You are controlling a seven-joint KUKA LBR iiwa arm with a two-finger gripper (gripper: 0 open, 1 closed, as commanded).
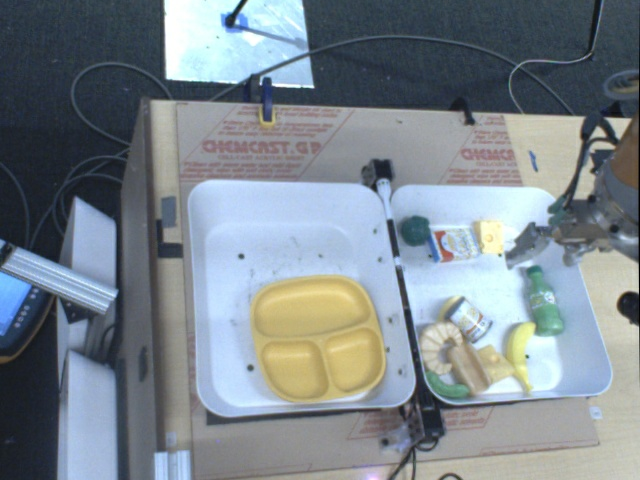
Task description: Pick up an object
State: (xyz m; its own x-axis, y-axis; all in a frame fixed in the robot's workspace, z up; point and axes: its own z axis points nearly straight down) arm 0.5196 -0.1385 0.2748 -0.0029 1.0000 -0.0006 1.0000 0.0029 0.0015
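We see the grey two-finger gripper (543, 240) hanging at the far right rim of the right-hand shallow white bin (590, 368), reached in from the right, with one dull metal finger (522, 244) pointing left and slightly down over the bin floor. We cannot tell from this slanted view whether it is spread wide or drawn narrow, and nothing shows between its tips, so we judge it to be carrying nothing.

The nearest candidate, in our reading, is the small green plastic bottle (543, 301) with a white label, lying on the bin floor just below the gripper and a little toward the front edge. Its long axis runs roughly front to back, cap end nearest the gripper, so a grasp would want to close across its narrow width rather than along it. The drop from gripper to bottle looks short and nearly straight down.

Farther forward of the gripper lies the yellow toy banana (520, 352). To the gripper's left sit the flat yellow cheese-like block (490, 236), just beside the red-and-white carton (455, 243), and beyond that the dark green ball (414, 230). Forward and left, a small tin can (468, 319) rests against a cluster of pale bread-like pieces (455, 353).

Well to the left, the other white bin (215, 228) holds a yellow three-compartment plastic tray (318, 336), which is too far off to matter for this move.
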